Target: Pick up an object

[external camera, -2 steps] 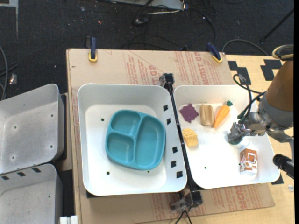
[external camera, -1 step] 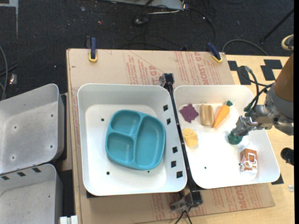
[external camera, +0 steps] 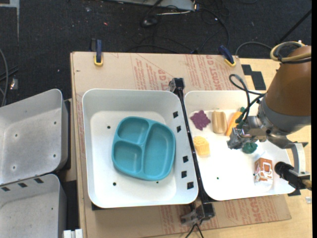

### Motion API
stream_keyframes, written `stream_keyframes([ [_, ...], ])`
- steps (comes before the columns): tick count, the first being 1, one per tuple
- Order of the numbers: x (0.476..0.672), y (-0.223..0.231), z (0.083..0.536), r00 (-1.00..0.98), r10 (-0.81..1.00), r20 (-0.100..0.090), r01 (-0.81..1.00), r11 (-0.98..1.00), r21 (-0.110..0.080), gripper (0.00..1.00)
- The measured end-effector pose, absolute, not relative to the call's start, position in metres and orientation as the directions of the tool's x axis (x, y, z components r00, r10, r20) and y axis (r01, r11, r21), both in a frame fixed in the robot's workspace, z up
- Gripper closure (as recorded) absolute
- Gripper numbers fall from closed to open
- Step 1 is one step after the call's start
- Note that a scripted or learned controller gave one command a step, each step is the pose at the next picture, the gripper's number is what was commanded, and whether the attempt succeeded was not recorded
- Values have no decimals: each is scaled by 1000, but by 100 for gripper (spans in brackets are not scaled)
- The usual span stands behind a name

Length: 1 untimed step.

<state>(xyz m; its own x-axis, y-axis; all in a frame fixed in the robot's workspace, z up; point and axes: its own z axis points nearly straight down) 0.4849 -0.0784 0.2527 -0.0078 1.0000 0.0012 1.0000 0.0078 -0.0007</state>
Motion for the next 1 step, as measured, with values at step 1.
stream_keyframes([
  [1, 482, -25, 241, -7, 1000, 1, 1000, 7, -1, 100],
])
